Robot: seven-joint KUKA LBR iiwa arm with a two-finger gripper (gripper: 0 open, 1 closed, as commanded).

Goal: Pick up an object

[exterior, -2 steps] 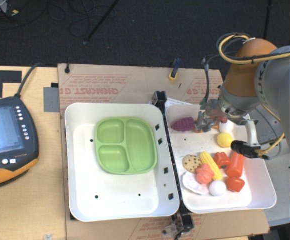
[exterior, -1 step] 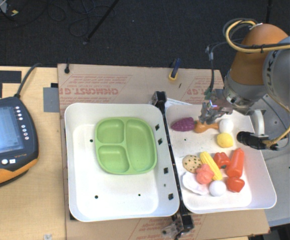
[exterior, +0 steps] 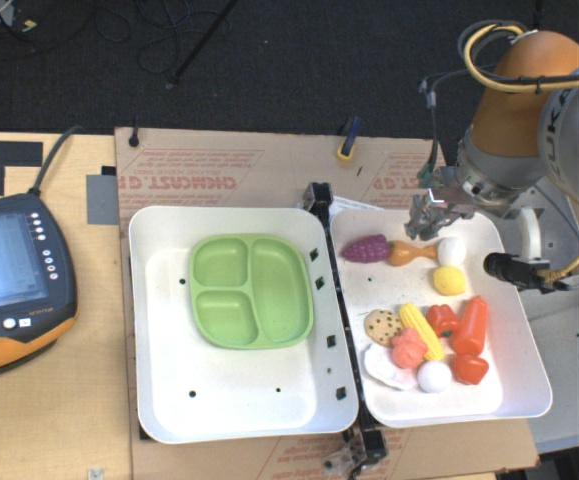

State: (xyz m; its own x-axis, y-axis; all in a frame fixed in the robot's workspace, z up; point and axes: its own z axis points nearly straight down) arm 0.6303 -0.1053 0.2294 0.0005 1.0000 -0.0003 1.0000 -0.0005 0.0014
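Note:
My gripper [exterior: 425, 222] hangs over the back of the right bin [exterior: 514, 298], just above the orange drumstick-shaped toy [exterior: 410, 254] and right of the purple grapes [exterior: 366, 249]. A white egg [exterior: 451, 251] and a yellow lemon [exterior: 449, 281] lie close to its right. Toward the bin's front lie a cookie [exterior: 380, 325], yellow corn [exterior: 421, 331], a pink piece [exterior: 407, 349], red peppers [exterior: 469, 330] and a white ball [exterior: 433, 376]. Nothing shows between the fingers.
The left bin [exterior: 169, 388] holds a green divided plate [exterior: 250, 291]. A black divider [exterior: 334, 308] runs between the bins. A tablet-like pendant [exterior: 9, 278] rests on the bench at the far left.

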